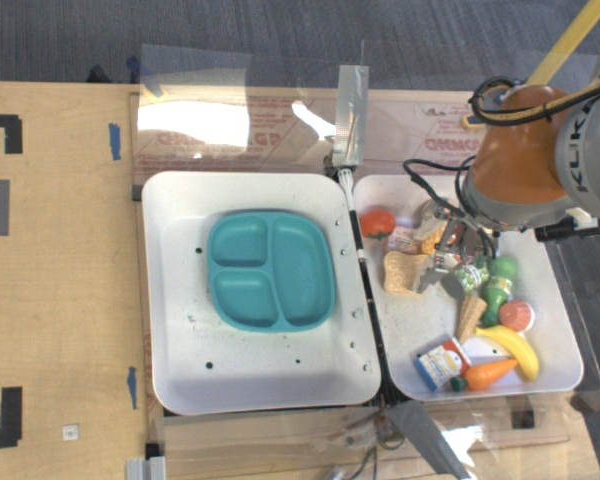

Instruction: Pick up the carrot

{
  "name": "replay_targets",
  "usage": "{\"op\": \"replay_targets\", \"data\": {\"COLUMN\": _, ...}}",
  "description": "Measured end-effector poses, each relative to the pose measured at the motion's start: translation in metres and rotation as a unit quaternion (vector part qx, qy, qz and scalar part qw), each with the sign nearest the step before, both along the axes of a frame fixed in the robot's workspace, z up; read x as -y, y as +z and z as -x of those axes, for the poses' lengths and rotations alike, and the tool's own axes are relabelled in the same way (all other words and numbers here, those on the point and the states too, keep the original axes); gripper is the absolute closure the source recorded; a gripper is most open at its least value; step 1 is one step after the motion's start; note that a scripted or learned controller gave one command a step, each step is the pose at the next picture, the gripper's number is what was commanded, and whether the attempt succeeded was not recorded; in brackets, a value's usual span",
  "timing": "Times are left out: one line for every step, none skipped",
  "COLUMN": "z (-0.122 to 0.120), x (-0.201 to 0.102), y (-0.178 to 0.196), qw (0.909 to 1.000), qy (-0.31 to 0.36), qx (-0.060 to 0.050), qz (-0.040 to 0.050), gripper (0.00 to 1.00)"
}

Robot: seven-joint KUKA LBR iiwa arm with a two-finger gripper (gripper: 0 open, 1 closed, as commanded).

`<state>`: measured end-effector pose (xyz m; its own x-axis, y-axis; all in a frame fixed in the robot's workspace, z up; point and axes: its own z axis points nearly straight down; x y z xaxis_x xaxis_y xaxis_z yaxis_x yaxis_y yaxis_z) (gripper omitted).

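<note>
Your pincer hangs low over the right bin, among the toy food — how far open it is, you cannot tell. The carrot lies well short of it at the bin's near edge, against the banana — crowded, so awkward to grasp.

Bright, even light; glare on the clear plastic sheet; slightly soft focus.

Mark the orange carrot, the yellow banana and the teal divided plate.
orange carrot (490, 373), camera view, mid-body.
yellow banana (513, 349), camera view, middle of the curve.
teal divided plate (272, 270), camera view, central divider.
</note>
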<state>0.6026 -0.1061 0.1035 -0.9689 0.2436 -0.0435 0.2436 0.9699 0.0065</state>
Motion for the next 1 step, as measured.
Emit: {"op": "replay_targets", "data": {"z": -0.0406, "x": -0.0081, "y": 0.0004, "qw": 0.9974, "qy": 0.072, "qx": -0.003, "qz": 0.0047, "gripper": 0.00}}
